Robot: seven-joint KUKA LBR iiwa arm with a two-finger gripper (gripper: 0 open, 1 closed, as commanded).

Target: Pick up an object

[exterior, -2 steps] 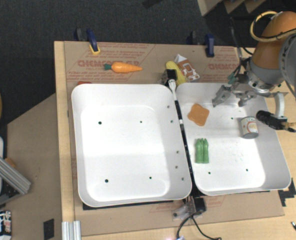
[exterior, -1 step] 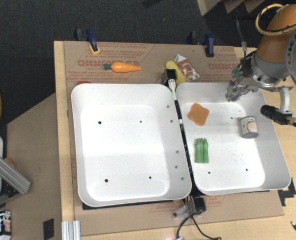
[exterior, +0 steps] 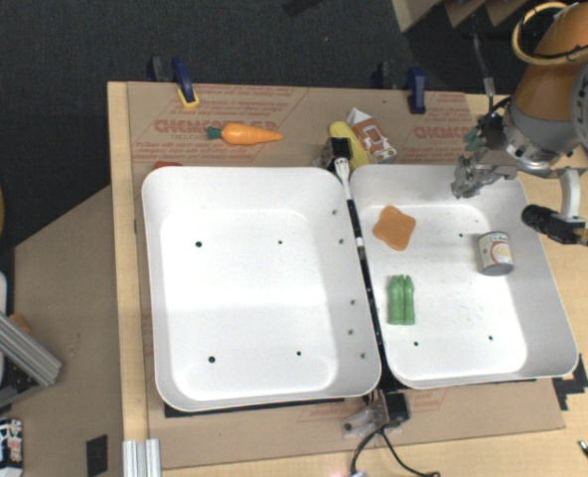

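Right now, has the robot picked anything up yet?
Not yet. The gripper sits over the right bin's far edge with nothing seen between its fingers. The orange block, green piece and small can all lie in that bin. Reaching, grabbing and lifting are left.

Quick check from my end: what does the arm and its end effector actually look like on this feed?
The arm is grey metal with a broad orange band above the wrist and a yellow cable looped over its top. The end effector is small, dark grey and metallic, with thin wires at its base. A black cylindrical part sticks out beside the wrist.
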